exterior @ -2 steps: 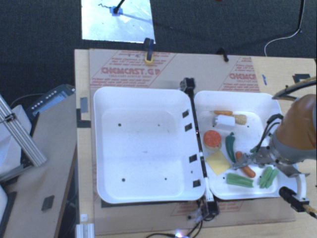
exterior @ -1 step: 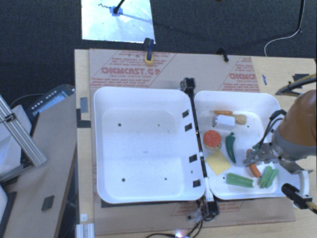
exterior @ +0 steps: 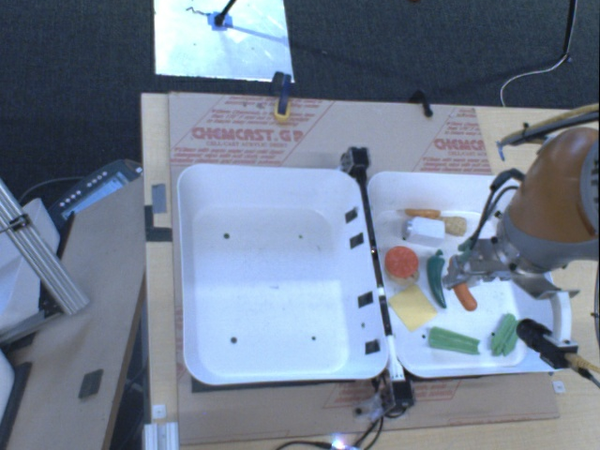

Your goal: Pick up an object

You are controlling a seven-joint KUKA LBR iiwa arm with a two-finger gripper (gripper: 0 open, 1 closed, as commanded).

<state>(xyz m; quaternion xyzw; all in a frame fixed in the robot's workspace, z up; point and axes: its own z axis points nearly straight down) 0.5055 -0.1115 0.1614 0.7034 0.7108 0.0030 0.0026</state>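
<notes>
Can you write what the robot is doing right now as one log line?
stage: reaching | gripper over right bin, by orange carrot and dark green pepper | grasp: unclear

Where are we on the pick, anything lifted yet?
Done: the arm has reached into the right bin. In hand: the gripper sits low beside the carrot and dark green pepper; no grasp visible. Left: close, lift. The tomato and cheese slice lie untouched.

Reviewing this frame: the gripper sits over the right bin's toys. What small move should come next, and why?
Probably a short straight descent. The gripper hovers right above the small orange carrot, beside the dark green pepper, in the right bin. I see nothing held between its fingers, so lowering onto the carrot seems the likeliest way to a grasp.
</notes>
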